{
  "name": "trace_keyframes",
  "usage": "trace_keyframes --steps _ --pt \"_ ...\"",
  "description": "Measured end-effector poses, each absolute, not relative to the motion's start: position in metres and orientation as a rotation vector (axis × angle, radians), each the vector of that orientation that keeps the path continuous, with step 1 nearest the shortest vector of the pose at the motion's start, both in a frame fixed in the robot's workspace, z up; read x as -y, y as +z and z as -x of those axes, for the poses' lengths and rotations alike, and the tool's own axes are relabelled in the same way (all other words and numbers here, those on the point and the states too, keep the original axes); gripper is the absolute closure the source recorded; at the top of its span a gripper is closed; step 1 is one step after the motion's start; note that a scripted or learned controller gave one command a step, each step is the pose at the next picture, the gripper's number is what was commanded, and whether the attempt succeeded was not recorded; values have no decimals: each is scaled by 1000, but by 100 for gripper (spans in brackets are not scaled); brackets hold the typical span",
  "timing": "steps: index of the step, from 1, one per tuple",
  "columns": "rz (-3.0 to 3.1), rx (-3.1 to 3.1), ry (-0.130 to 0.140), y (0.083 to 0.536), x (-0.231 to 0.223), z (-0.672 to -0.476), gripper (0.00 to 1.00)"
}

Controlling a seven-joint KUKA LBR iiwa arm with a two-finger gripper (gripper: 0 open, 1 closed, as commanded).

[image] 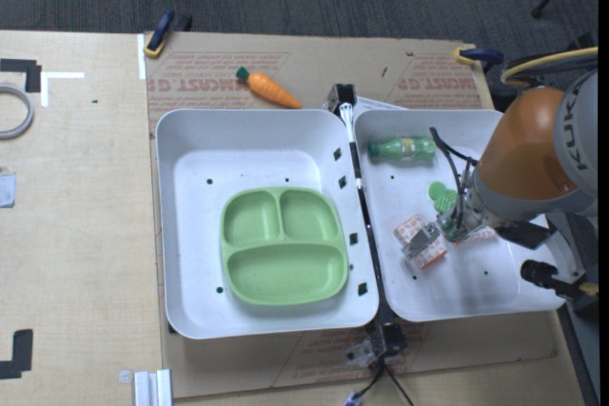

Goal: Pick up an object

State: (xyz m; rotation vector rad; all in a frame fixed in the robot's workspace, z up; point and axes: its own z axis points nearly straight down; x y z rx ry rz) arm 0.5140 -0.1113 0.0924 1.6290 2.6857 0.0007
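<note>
**Jaws low in the right bin, among the small items**

A small packet (pixel 422 241) with orange and white print lies on the floor of the right bin (pixel 457 295), just to the left of the jaws (pixel 451 228) and slightly nearer the camera. A light green piece (pixel 442 195) sits just beyond the jaws, toward the far wall, partly covered by the cables running down the wrist. Farther still, near the bin's far edge, a green bottle (pixel 403 147) lies on its side. A flat white piece (pixel 481 234) with a reddish edge shows just to the right of the jaws, under the arm.

The jaws are down close to the bin floor, between the packet and the green piece. Whether they are parted or closed cannot be told from here; the tips are small and tangled with wires, and nothing can be seen gripped between them.

Well to the left of the jaws, across the divider, the left bin (pixel 190 233) holds a green divided tray (pixel 284 247). On the counter (pixel 76 233) beyond that bin lies a toy carrot (pixel 268 87).
</note>
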Motion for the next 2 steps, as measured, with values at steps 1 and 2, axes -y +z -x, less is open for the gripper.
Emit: trace_keyframes --steps 1,2 --pt "-1631 -2681 2 102 112 -515 100" --pt "-1777 -2589 0 192 37 -498 100"
